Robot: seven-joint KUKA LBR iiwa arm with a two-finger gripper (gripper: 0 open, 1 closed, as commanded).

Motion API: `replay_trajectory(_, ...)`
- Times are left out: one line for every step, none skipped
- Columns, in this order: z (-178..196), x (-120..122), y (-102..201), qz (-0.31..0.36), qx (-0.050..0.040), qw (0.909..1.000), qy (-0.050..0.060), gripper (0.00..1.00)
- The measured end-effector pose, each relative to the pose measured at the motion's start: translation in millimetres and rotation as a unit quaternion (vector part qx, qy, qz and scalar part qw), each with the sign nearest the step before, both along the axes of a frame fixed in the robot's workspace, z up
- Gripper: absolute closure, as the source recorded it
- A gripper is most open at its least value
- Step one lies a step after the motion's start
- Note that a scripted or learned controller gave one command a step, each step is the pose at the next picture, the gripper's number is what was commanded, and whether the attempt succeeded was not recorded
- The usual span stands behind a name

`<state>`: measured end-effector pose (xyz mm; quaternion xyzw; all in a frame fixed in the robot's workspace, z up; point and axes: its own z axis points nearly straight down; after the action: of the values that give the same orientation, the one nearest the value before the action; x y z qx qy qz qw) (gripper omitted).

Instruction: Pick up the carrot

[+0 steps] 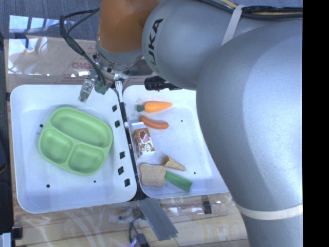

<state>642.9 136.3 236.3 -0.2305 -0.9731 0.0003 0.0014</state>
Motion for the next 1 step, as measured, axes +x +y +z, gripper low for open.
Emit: replay_trajectory(24.3,-14.2,59.0,0.297,0.0002,0.9549,-0.003,1.0)
